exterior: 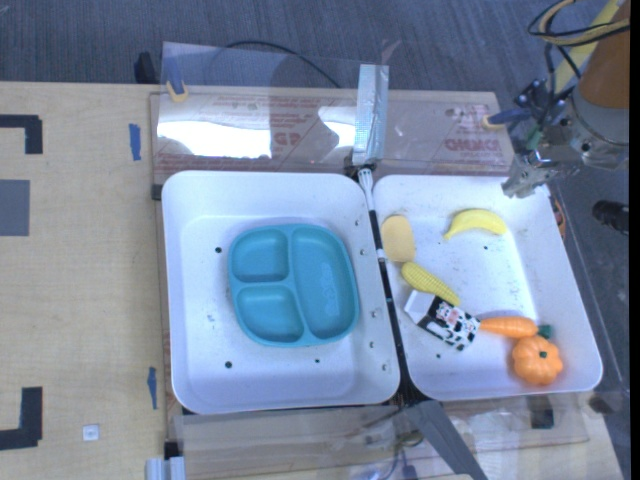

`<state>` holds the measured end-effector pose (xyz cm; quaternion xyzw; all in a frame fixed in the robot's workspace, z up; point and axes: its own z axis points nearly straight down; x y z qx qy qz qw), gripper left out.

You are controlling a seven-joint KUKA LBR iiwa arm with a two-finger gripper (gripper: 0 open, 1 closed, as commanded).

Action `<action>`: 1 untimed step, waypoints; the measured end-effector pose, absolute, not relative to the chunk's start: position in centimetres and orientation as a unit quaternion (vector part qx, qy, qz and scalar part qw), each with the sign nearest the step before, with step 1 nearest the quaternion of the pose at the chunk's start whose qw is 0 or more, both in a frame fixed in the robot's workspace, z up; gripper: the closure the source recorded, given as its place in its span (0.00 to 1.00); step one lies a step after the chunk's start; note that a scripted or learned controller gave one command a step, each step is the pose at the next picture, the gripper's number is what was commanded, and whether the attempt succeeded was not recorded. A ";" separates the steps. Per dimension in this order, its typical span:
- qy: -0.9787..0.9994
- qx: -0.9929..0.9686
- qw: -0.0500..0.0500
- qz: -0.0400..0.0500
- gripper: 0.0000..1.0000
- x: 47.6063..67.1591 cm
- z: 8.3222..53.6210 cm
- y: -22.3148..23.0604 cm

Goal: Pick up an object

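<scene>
Hovering at the right bin's (585, 298) upper right corner, gripper (522, 180) with jaws whose state I cannot tell, nothing visibly held; banana (476, 223) nearest below, corn (428, 280), carrot (508, 324), pumpkin (537, 360) further down; blue divided plate (293, 284) in left bin (190, 268).

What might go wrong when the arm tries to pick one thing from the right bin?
1. The corn cob, the black-and-white box and the carrot lie close together, so the tool may push a neighbour or catch two things.
2. The pumpkin sits near the right bin's rim; the tool might hit that wall.
3. The banana is curved and may slip.
</scene>
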<state>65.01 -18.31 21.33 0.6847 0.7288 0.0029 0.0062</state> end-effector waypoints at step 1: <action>0.729 0.685 0.001 0.000 0.00 64.8 20.7 -18.2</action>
